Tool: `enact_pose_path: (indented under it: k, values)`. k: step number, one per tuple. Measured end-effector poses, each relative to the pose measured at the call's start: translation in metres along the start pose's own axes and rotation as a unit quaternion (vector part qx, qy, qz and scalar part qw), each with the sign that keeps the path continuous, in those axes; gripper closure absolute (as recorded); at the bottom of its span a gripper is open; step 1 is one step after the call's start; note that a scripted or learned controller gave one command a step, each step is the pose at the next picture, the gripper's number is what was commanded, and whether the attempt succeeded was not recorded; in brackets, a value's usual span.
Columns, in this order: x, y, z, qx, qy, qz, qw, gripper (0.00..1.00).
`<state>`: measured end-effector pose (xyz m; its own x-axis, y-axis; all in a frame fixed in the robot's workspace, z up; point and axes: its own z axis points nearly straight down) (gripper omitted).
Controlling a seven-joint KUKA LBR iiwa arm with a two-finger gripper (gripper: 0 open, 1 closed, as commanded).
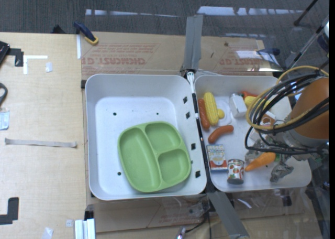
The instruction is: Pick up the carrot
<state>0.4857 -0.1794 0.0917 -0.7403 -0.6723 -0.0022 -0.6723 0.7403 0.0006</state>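
Camera view: the desk (39, 107) is pale wood on the left, with cardboard under two shallow white bins set side by side. The left bin (99, 101) holds a green divided plate (154, 155) with three compartments, lying toward its near right corner. The right bin (220, 83) touches the left one along a shared wall and carries the small items. The grey arm with its orange band (316, 108) leans in from the right, over the right bin's right half, with black and yellow cables (272, 99) looping above it.

An ear of corn (210, 106) lies near the far left of the right bin, with an orange sausage-like piece (203, 115) just beside it on the left and a second one (221, 133) slightly nearer. A small carton (216, 158) and a little can (236, 171) stand side by side at the near edge. A white item (237, 105) lies toward the far side.

The carrot (259, 161) lies tilted on the bin floor, just right of the can, its thick end toward the claw (278, 169). The claw sits low at the near right corner, beside the carrot; whether it is clenched or released I cannot tell.
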Motion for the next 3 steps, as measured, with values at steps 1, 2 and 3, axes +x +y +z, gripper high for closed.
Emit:
enact_pose_path:
  k: [1, 2, 3]
  values:
    - [0.014, -0.017, -0.001, 0.002, -0.001, 0.074, 0.9972, 0.0]
    - [0.007, -0.016, -0.001, 0.001, -0.001, -0.07, 0.9975, 0.0]
    - [0.002, 0.001, 0.0, -0.001, 0.0, -0.242, 0.9703, 0.0]
